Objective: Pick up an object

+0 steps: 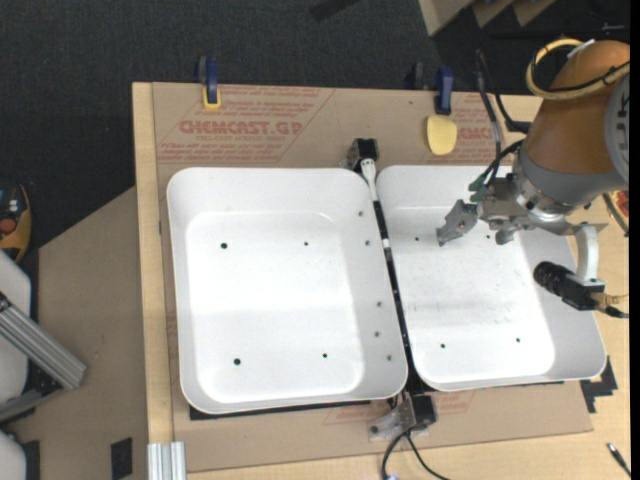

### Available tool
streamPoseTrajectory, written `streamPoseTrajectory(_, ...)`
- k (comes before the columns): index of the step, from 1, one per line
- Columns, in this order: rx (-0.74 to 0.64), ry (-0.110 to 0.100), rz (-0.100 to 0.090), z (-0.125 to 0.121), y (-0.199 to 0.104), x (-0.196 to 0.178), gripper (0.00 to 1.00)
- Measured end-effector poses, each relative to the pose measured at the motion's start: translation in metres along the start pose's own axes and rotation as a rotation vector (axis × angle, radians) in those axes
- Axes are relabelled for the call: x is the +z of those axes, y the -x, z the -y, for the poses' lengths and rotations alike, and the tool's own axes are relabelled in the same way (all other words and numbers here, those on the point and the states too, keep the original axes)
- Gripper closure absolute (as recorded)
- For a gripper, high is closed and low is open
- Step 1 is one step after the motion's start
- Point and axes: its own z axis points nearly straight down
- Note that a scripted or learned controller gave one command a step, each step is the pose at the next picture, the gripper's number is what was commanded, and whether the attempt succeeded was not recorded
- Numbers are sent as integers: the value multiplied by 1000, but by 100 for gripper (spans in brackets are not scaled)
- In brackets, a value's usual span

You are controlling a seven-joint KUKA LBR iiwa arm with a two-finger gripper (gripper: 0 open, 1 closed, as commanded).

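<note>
Cardboard sheeting (250, 118) is covering the bench, and blue clamps (209, 71) are pinning its far edge, seemingly to stop it sliding. Left bin (178, 268), a shallow white tray with rounded corners, is sitting on this board with a few small dark dots marking its floor. A black clip (362, 153) is gripping the two bins where their rims are meeting, probably to keep them side by side while the arm is working. Right bin (575, 363) is lying just beside the left one, its floor also dotted. The likeliest thing to pick up, though this is a judgement, is a small yellow piece (441, 134) lying on the board just behind the right bin's far rim, outside both bins; it is looking pale, rounded and smooth, and it may belong to the clamp above it. The gripper (452, 228) is hanging over the far left part of the right bin, pointing down and leftward, well apart from the yellow piece; whether it is spread or pressed together cannot be told, and nothing is appearing in its grasp. The arm (580, 118), grey with an orange band, is reaching in from the right, tilting the wrist toward the bin floor.
</note>
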Motion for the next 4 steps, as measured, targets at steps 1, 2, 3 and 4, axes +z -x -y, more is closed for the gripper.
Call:
streamPoseTrajectory(1, -1, 23, 6, -2, 20, -313, 0)
streamPoseTrajectory(2, -10, -11, -3, 31, -89, -207, 0)
streamPoseTrajectory(3, -1, 5, 1, 28, -83, -223, 100)
streamPoseTrajectory(4, -3, -7, 0, 4, -120, -126, 100)
